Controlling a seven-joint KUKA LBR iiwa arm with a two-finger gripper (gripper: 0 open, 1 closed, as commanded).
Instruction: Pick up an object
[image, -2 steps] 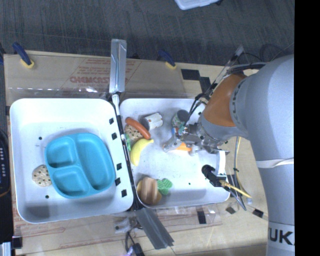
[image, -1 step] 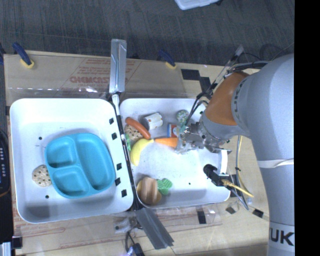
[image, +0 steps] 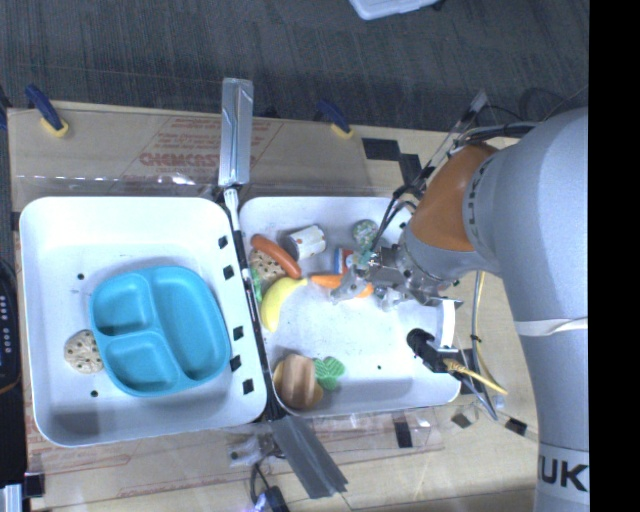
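The gripper (image: 352, 285) is down in the right bin (image: 400, 370), at the carrot (image: 326, 281) beside the banana (image: 277, 300) and sausage (image: 275, 254); I cannot tell its state, it is too small and cluttered to read. The carrot looks like light, stiff, smooth toy plastic, likely to slip, so taking it across its thicker middle seems safest
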